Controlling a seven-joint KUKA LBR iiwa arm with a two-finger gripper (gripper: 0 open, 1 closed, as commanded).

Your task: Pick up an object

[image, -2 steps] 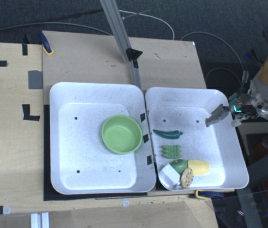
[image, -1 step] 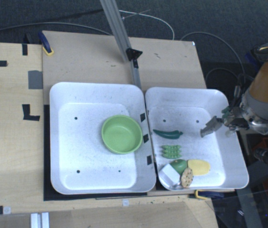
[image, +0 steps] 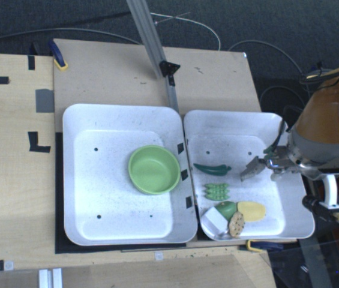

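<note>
Arm enters from the right over the right bin; gripper sits low inside it, w/ fingers close together and nothing between them. Just left of the gripper lies a dark green pepper. Below that, a green pea pod. Further down, near the bin's front edge: a yellow lemon-like piece, a green round item, a white block, a tan cookie, all clustered. Left bin holds a green bowl, well apart from the gripper.
</note>
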